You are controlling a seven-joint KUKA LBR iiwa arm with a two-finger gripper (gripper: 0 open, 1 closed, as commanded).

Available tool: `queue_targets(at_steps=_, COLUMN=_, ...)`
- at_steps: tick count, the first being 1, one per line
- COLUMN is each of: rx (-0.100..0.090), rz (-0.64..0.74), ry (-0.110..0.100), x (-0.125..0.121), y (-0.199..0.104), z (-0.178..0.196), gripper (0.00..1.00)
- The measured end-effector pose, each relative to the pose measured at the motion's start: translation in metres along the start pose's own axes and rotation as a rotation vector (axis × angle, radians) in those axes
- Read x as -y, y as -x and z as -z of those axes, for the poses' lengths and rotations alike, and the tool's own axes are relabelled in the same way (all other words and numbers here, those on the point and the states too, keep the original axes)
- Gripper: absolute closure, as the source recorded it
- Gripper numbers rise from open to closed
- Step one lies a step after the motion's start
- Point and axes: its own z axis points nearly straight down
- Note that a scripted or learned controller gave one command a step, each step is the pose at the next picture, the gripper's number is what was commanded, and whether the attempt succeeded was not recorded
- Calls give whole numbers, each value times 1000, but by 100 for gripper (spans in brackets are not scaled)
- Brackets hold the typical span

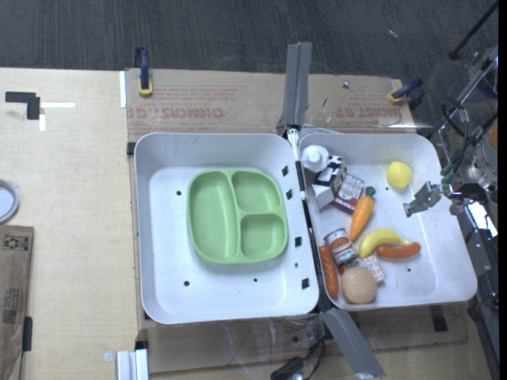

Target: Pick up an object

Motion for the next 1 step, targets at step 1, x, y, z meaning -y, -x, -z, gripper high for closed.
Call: queue_targets(at_steps=1, rx=1, rz=-15, ry=2, x=-54, y=-64, z=-124, gripper=0)
